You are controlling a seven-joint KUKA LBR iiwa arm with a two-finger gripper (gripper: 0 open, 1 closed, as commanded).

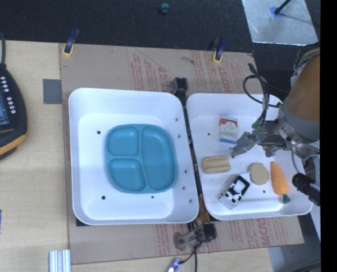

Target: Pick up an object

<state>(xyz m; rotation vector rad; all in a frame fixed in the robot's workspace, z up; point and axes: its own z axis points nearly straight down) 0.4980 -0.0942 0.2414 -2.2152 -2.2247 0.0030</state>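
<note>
So the tool [253, 142] is hanging over the right bin [209, 109], fingers looking spread with nothing between them. Using the tan block [216, 164] as the landmark: the little carton [229, 129] is sitting just above it, the round beige piece [259, 173] and carrot [278, 178] to its right, the black-and-white toy [235, 190] below-right.

Grey arm [305, 109] with orange band, black looping cables, and dark metal pincer [248, 143].
</note>
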